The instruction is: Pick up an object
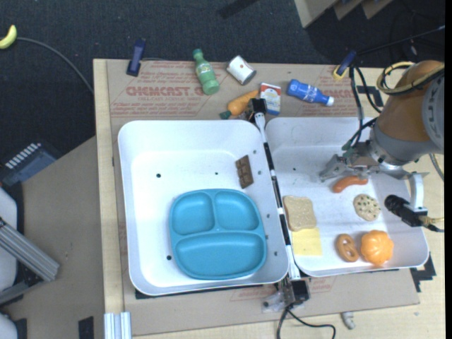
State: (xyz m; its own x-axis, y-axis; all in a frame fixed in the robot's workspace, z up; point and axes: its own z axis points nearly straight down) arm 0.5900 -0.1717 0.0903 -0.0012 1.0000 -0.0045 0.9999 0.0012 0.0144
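My gripper [346, 169] hangs low in the back part of the right bin [311, 136], at the end of the grey and orange arm [409, 119]. Just in front of it and touching or nearly touching lies an orange-red sausage [351, 183] on the bin floor. Nearer the front are a round cookie [366, 205], a slice of bread [301, 212], a yellow cheese slice [306, 242], a pretzel [346, 246] and a small orange pumpkin-like fruit [376, 247]. Nothing is lifted off the bin floor.
The left bin [141, 161] holds a blue divided plate [217, 233] and a brown chocolate bar [244, 171] by the dividing wall. Behind the bins lie a green bottle [206, 72], a white can [241, 69], a carrot [240, 104], a small carton [270, 97] and a blue bottle [310, 92].
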